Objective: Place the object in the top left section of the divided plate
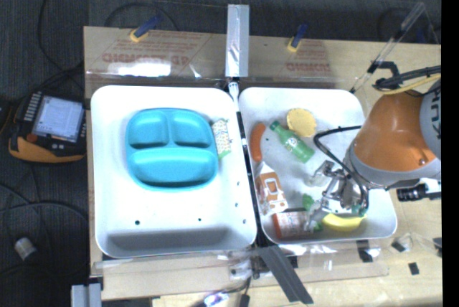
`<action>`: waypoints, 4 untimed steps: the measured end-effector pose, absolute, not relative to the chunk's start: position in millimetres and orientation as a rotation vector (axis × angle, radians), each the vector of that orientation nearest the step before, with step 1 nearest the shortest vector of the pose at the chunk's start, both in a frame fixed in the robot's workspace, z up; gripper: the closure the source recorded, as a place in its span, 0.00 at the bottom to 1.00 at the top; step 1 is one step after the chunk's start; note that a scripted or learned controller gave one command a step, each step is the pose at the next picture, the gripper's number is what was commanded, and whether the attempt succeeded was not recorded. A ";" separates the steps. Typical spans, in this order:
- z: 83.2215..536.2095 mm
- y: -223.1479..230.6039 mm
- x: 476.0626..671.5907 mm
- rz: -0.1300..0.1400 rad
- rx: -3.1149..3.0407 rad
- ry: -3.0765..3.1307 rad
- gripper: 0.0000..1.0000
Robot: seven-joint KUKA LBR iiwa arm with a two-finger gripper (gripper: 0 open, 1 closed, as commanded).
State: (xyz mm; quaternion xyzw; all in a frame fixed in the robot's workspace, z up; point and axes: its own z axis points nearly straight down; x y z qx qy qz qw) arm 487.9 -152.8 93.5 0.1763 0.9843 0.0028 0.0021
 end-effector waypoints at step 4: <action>101.0 -213.3 539.4 0.001 1.165 2.903 0.00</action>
